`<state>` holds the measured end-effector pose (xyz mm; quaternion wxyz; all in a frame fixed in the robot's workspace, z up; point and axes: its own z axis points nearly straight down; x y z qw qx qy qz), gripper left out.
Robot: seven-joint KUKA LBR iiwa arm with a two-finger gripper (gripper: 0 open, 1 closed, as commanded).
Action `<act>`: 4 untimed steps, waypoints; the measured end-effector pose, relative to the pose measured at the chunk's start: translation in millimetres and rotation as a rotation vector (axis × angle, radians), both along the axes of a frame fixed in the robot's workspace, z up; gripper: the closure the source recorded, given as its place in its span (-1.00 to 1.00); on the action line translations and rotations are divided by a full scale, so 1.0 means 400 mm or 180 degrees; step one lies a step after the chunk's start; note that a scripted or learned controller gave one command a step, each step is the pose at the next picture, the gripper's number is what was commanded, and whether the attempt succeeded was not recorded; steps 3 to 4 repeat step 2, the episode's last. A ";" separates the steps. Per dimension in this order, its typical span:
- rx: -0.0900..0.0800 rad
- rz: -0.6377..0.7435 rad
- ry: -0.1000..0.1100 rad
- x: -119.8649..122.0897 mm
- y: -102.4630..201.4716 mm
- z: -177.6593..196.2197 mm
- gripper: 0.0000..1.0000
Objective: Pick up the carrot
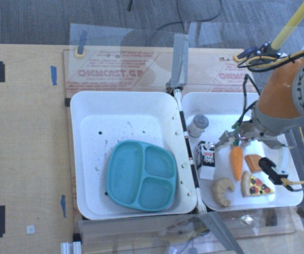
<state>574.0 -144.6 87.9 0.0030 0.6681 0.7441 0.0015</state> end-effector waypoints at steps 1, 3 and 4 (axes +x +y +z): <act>-0.0012 -0.0024 -0.0025 0.003 -0.012 0.029 1.00; 0.0002 0.0609 0.0012 0.045 0.139 0.251 1.00; 0.0002 0.0609 0.0012 0.045 0.139 0.251 1.00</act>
